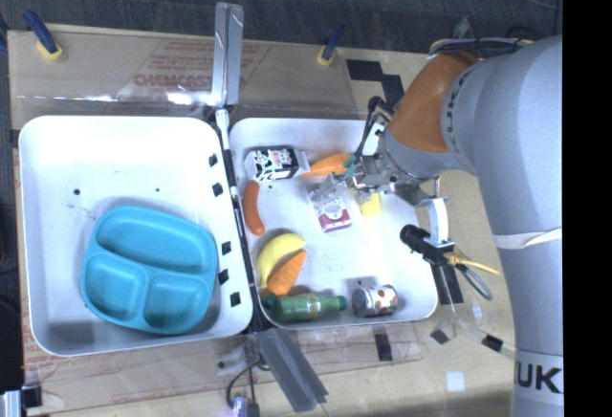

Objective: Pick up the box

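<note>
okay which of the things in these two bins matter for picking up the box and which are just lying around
Job:
box, right bin
gripper, just above the box

Lying about:
milk carton
carrot
sausage
banana
green bottle
can
blue tray, left bin

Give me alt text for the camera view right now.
The gripper hovers in the right bin just above a small box, amid a carton, sausage, banana, green bottle and can. The left bin holds a blue divided tray.
</note>
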You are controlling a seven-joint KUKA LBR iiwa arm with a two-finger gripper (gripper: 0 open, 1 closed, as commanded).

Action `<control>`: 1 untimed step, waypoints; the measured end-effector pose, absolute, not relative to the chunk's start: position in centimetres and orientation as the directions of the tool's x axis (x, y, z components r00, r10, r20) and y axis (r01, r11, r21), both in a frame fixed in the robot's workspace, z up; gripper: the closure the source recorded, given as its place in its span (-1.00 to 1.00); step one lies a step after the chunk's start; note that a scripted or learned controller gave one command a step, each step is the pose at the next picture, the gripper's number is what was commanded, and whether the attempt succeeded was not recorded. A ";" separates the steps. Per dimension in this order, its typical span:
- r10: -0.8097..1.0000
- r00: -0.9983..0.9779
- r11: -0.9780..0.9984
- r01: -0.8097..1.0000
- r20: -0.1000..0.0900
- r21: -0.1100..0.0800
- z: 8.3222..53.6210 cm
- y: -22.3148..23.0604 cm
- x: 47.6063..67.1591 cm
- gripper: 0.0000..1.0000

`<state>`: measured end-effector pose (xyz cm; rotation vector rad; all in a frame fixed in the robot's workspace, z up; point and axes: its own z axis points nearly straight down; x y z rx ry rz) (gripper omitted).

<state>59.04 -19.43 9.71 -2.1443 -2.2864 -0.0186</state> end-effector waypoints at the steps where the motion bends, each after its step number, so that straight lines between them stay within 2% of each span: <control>1: 0.970 -0.243 0.243 0.970 0.005 0.003 9.6 -19.4 61.2 -1.00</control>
